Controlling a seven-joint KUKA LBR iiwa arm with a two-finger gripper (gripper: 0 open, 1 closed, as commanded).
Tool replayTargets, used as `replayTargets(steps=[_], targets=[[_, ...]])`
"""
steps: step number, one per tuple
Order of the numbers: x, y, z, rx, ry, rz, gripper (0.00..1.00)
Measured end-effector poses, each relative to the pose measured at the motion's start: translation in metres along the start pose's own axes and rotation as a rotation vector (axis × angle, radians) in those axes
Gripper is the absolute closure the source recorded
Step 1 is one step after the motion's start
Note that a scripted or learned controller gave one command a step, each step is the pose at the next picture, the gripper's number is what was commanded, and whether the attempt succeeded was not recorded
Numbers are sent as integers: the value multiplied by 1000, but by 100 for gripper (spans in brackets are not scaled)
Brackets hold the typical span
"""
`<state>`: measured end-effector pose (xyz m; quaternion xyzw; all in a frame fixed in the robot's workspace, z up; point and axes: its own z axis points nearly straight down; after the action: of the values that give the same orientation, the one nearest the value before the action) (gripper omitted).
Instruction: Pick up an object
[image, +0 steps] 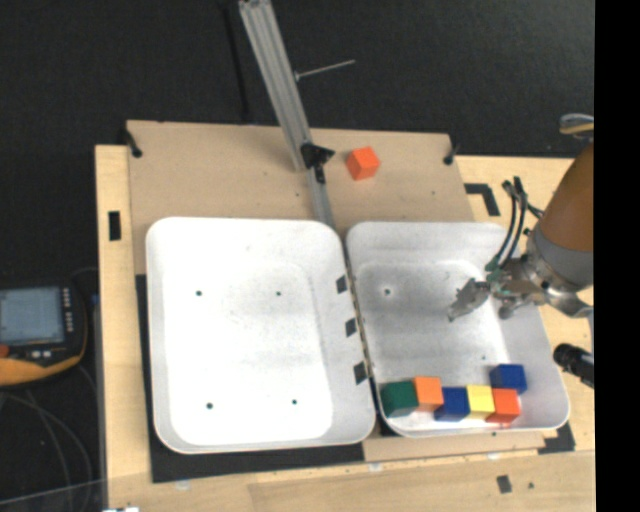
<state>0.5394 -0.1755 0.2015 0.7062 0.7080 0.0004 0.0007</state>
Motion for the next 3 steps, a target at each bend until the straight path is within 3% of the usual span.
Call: replayTargets(steps=[1,2,3], targets=[[-29,-51,103,-12,-4,2,0],[-37,-13,103,-5,-3,-1,0],[47,-7,103,-4,0,-6,0]])
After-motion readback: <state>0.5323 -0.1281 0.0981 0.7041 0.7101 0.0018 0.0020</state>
